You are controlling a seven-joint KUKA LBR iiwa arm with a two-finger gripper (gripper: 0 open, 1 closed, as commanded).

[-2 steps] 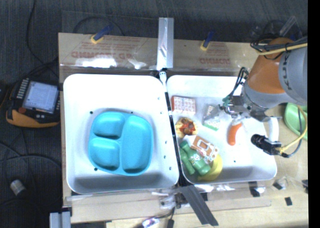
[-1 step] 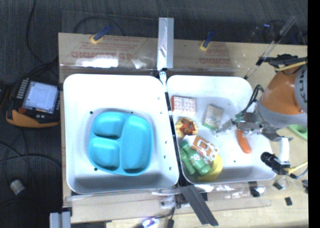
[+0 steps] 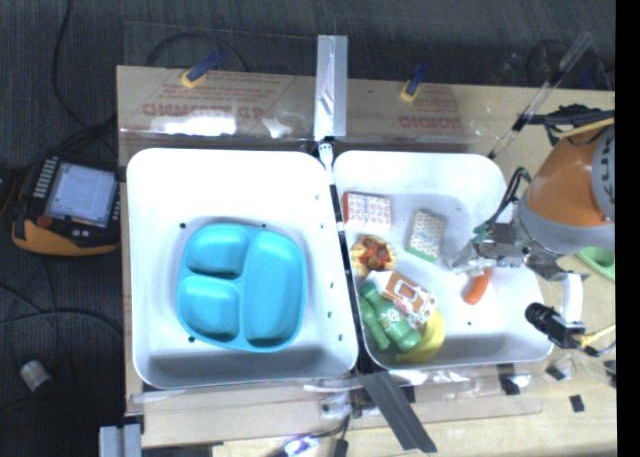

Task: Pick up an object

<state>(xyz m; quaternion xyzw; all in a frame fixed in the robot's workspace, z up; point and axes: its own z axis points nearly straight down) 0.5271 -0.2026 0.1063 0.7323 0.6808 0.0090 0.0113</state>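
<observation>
The end effector (image 3: 487, 253) hangs low over the right-hand part of the right bin (image 3: 470, 170), just above a small orange carrot-like piece (image 3: 476, 287) lying on the bin floor — how far it is open cannot be told from this slant, and nothing shows in its grip. Along the bin's left side sit a red-and-white checked box (image 3: 367, 209), a pale patterned packet (image 3: 426, 234), a green bottle (image 3: 380, 317) and a yellow banana (image 3: 432, 337) — all well clear of the arm. The left bin (image 3: 160, 185) holds a blue divided tray (image 3: 241, 283).
</observation>
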